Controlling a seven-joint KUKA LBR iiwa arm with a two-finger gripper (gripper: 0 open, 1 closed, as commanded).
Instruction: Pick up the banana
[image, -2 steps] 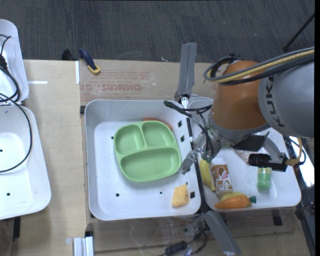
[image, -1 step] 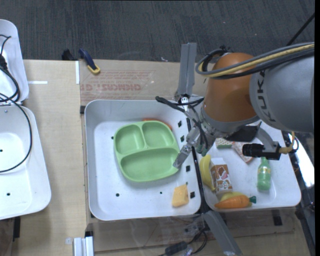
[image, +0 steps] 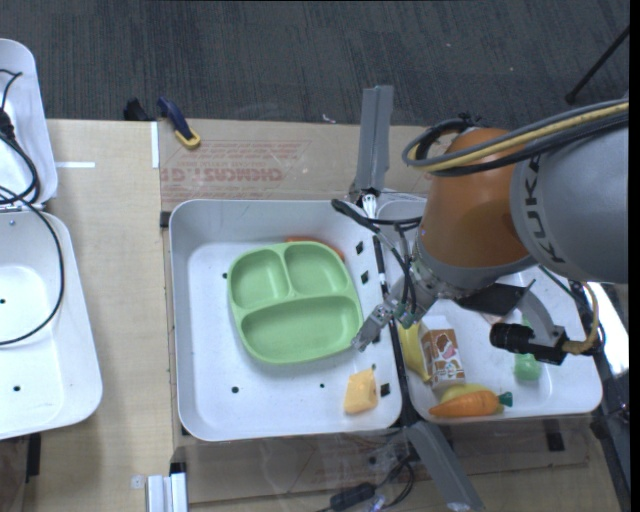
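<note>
The banana (image: 410, 348) lies in the right bin (image: 580, 398), against the divider at that bin's nine o'clock side; a yellow strip of it shows between the divider and a small brown carton (image: 443, 357), the rest being hidden under the arm's wrist. The gripper (image: 385, 322) hangs just at the banana's ten o'clock, over the divider, and whether it is open or closed cannot be told from this angle. At the banana's five o'clock lies a toy carrot (image: 468, 403); at nine o'clock, in the left bin (image: 200, 380), sits a green divided plate (image: 295, 302), with a yellow cheese wedge (image: 361, 392) at seven o'clock. The step in hand looks like the approach: the next move calls for centring over the banana and descending clear of the carton.
</note>
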